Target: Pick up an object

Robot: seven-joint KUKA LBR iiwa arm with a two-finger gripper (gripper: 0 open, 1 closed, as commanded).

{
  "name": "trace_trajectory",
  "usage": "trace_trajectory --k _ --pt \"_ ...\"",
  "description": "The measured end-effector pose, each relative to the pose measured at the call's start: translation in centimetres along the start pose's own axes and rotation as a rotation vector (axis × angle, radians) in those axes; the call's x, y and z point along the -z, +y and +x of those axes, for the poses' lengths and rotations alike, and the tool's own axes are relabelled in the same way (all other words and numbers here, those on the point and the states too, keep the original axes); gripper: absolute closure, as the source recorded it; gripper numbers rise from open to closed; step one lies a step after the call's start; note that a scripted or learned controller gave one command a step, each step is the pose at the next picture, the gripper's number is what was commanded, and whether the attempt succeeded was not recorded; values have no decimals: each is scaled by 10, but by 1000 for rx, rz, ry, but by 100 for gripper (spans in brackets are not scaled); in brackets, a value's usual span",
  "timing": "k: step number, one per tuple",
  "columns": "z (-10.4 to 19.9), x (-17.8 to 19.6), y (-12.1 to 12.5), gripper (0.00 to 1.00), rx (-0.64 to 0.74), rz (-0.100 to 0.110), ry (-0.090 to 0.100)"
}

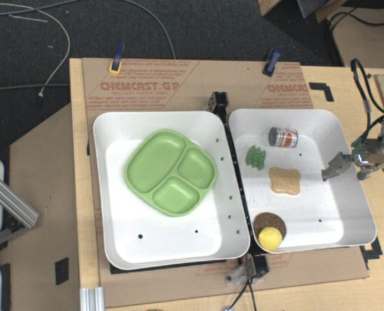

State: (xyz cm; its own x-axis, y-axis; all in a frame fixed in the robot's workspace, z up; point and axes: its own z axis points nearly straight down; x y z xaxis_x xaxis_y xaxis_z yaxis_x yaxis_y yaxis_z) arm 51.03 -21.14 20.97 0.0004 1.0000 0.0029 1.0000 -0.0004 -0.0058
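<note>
Where the two white bins sit side by side on the bench, the left bin [114, 238] contains a green divided plate [171, 172], lying flat and rotated so its long axis runs diagonally from upper left to lower right. The right bin [347, 229] contains four candidate objects: a small can [283, 137] lying on its side with its long axis roughly left-right near the far wall; a green toy piece [256, 157] just left of centre; a tan sponge-like block [285, 181] with its long axis roughly left-right near the middle; and a yellow ball [270, 238] resting on a brown disc [269, 224] at the near left corner. The gripper [337, 167] is at the right edge of the right bin, well apart from all four objects. It holds nothing visible; the finger opening cannot be determined from this view.
</note>
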Motion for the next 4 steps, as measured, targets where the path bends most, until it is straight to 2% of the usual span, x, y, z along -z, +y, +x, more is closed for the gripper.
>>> trace_trajectory --k 1,2,3,4 --pt "3 -62 -6 0 0 2 1" --pt "11 -107 -4 0 1 -1 1" --pt "10 -94 -3 100 0 -6 -1" --pt "11 -49 2 100 2 -11 -5"
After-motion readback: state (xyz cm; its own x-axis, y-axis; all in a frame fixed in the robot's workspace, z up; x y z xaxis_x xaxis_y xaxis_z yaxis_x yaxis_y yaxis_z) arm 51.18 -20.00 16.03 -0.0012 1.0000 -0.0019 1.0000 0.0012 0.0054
